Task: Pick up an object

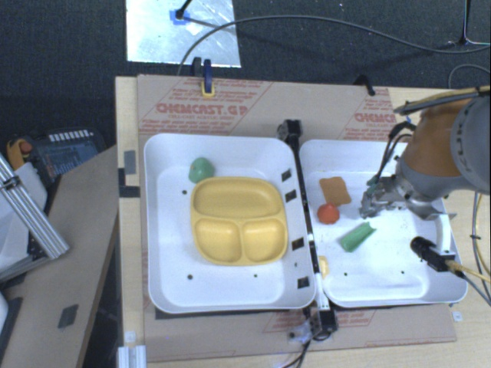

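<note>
Bench: left bin [165, 228] holds yellow tray [234, 219]; right bin [399, 282], green block [356, 237]; jaws unclear.

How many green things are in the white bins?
2. A round green ball sits in the left bin, just beyond the yellow tray. A long green piece lies in the right bin, right below the gripper.

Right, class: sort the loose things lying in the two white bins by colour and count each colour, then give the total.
Green: 2, a round lump in the left bin, and a wedge-shaped piece in the right bin
Yellow: 1, the divided tray
Orange-brown: 1, the flat square piece
Red: 1, the small ball
Total: 5
</note>
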`<action>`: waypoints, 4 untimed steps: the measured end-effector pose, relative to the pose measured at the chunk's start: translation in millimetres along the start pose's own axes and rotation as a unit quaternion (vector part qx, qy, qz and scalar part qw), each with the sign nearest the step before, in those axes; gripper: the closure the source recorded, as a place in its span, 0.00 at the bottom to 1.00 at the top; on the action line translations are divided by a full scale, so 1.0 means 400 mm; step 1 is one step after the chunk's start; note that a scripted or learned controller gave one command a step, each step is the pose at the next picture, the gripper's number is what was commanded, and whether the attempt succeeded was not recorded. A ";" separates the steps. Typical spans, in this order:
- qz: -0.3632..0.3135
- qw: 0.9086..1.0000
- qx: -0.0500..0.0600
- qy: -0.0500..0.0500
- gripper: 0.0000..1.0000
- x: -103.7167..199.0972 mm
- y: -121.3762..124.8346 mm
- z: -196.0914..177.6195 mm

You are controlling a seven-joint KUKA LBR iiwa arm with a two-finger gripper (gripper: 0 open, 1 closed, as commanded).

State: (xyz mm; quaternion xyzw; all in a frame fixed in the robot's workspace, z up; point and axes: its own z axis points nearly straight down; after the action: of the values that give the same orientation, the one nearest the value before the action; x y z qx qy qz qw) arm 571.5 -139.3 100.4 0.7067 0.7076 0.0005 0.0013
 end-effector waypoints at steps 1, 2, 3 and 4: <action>0.001 1.000 -0.002 0.000 1.00 -0.015 0.001 -0.112; -0.002 1.000 -0.002 0.000 1.00 -0.010 0.019 -0.225; -0.002 1.000 -0.001 0.000 1.00 -0.011 0.022 -0.293; -0.004 1.000 -0.001 0.001 1.00 0.123 0.018 -0.324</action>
State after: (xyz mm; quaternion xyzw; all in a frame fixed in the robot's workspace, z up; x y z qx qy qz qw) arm 578.2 -89.9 230.0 0.7036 0.7106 0.0018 0.0007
